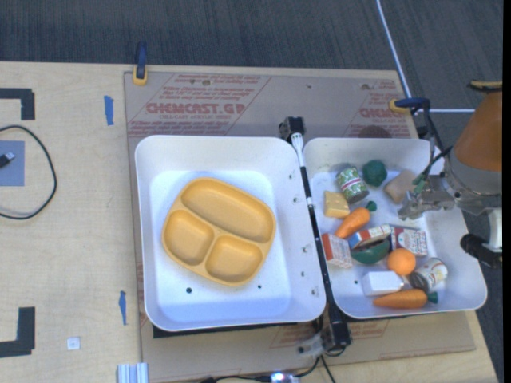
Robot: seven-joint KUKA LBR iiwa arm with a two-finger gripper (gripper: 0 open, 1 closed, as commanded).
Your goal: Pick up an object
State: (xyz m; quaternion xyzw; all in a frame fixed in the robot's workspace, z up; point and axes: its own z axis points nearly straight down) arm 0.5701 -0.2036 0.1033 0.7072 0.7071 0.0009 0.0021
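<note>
You can see the claw (417,202) low over the right bin (477,294), near its right wall, with the grey arm and its orange band coming in from the right. The metal parts are small and blurred, so you cannot tell whether the claw is spread or pressed together, and nothing can be seen pinched in it.

The objects to pick are all in this bin. Just left of the claw and a little further back lies a tan block (398,186), very near or touching it; which one, you cannot tell. Further left are a dark green round piece (374,171) and a small can (351,184) with a green label. Left of the claw and a little nearer to you lie a yellow wedge (336,206) and a small carrot (353,222). In front of the claw you find an orange ball (402,262), and beyond it a white block (382,282) and a bigger carrot (402,299) at the front wall.

Far left of the claw, the left bin (152,214) holds a yellow tray (218,230) with three compartments.
</note>
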